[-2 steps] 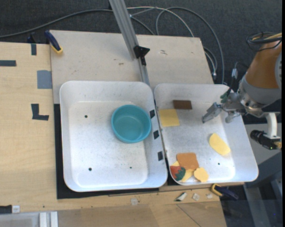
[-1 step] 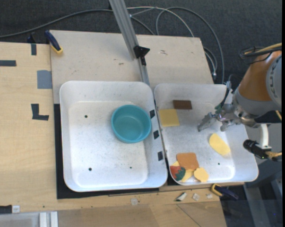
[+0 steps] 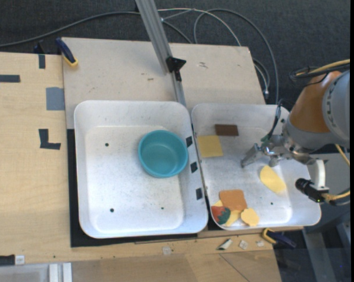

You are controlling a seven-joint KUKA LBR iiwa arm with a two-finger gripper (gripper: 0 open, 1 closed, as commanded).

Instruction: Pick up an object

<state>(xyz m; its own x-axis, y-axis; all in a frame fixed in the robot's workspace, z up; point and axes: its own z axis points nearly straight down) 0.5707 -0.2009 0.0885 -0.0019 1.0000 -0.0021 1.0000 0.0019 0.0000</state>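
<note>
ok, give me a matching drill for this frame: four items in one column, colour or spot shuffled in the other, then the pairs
Items
1. bowl
2. brown block
3. yellow square
4. orange block

Places
A. right bin, far side, above the yellow square
B. left bin, teal, open side up
C. right bin, near side, beside a multicoloured piece
D. right bin, by the divider with the left bin

Pairs: 1-B, 2-A, 3-D, 4-C
</note>
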